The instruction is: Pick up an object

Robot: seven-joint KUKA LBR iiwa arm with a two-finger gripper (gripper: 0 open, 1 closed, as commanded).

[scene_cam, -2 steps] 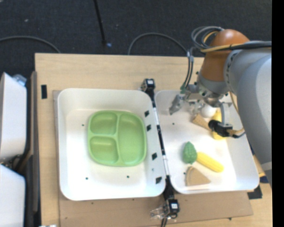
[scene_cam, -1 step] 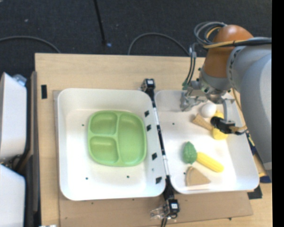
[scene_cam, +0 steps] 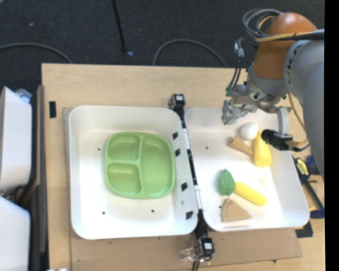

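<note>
Overhead view of the two-bin bench. Gripper [scene_cam: 233, 116] poised over the far corner of the right bin [scene_cam: 210, 133], near its back wall, carrying nothing; width of its opening not discernible from this angle.

Candidate items, all in the right bin:
- white toy egg [scene_cam: 248, 131], just beside the gripper, toward the near right
- tan wedge [scene_cam: 240, 145], touching the egg's near side
- yellow banana-like piece [scene_cam: 262, 152], just right of the wedge
- green broccoli-like floret [scene_cam: 226, 181], near the bin's middle, touching or all but touching a yellow corn cob [scene_cam: 250, 194]
- tan triangular slice [scene_cam: 235, 211], close to the near wall

Left bin [scene_cam: 85, 151]: green divided plate [scene_cam: 140, 164] lying flat at centre, well apart from the gripper.

Step in hand, judged from position alone: approach, ahead of any grasp, with the egg as the likeliest target. Next move, by the same judgement: a short shift toward the egg, then a straight descent to straddle it. Calls for careful centring, a round, smooth egg being liable to roll or squirt out under an off-centre pinch. Calls also for clearance from the wedge and the yellow piece crowded against it. Alternative target: the corn cob, longer and probably easier to close across its narrow side
</note>
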